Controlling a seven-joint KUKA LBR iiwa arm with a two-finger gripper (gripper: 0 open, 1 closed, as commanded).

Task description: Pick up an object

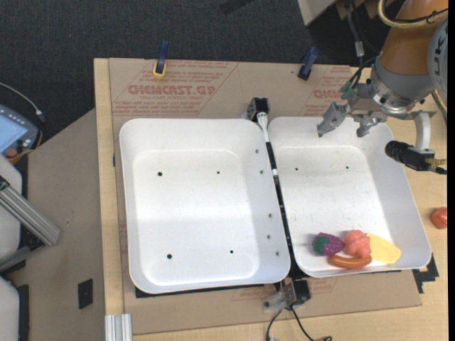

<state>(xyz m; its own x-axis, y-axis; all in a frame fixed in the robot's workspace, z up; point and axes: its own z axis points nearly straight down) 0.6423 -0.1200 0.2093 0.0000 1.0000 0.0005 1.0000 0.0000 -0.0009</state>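
Your gripper (346, 123) hangs over the far edge of the right bin (398, 190), its jaws spread wide with nothing between them, below the orange band (419, 9) of the arm. Well apart from it, in the near corner of that same bin, you see a cluster of toy foods touching one another: purple grapes (328, 244), an orange-pink lumpy piece (357, 241), a yellow piece (385, 249) and an orange sausage (349, 261). The left bin (135, 190) lies beside it on the cardboard-covered tabletop (213, 84).
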